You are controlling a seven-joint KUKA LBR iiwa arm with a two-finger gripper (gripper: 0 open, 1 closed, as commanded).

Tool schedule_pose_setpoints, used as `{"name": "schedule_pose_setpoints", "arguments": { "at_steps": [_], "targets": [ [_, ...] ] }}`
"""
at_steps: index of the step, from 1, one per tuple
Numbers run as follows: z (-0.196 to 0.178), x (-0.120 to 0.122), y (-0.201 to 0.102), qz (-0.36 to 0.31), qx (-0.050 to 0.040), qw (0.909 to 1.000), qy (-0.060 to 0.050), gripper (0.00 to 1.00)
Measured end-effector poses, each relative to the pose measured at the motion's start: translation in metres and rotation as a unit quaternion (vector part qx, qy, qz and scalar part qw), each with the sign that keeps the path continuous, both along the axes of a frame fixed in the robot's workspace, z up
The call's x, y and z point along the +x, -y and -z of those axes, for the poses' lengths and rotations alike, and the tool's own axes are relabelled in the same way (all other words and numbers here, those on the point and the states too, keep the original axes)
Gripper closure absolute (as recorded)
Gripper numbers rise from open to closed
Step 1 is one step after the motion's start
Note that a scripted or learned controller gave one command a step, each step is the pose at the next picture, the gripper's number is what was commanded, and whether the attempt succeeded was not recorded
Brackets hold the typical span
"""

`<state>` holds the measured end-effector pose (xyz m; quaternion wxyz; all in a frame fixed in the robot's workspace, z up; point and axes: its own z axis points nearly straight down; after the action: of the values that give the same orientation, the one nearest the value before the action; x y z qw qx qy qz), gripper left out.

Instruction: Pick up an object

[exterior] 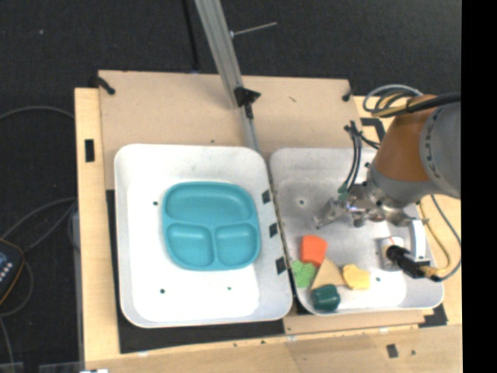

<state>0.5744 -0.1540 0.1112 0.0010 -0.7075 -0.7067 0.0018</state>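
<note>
Several small objects lie in the right bin (311, 177) near its front edge: an orange block (314, 248), a light green piece (303, 273), a tan wedge (329, 273), a dark green piece (326, 297) and a yellow piece (356, 277). My gripper (335, 212) hangs over the middle of that bin, just above and to the right of the orange block. Nothing shows between its fingers. The grey arm with its orange band (404, 150) comes in from the right.
The left bin (140, 208) holds a teal divided plate (210, 224). A metal pole (221, 45) slants down from the top to the gap between the bins. Cables (388, 99) loop at the right behind the arm.
</note>
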Motion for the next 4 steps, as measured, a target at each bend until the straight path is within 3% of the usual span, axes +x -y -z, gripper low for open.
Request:
{"name": "schedule_pose_setpoints", "arguments": {
  "at_steps": [1,2,4],
  "targets": [
    [0.011,0.0,0.001,0.0,-0.0005,1.0,0.001,0.0],
    [-0.001,0.001,0.002,0.002,-0.0001,1.0,0.003,1.0],
    [-0.105,0.003,0.005,-0.002,-0.0003,1.0,0.005,1.0]
  ]
}}
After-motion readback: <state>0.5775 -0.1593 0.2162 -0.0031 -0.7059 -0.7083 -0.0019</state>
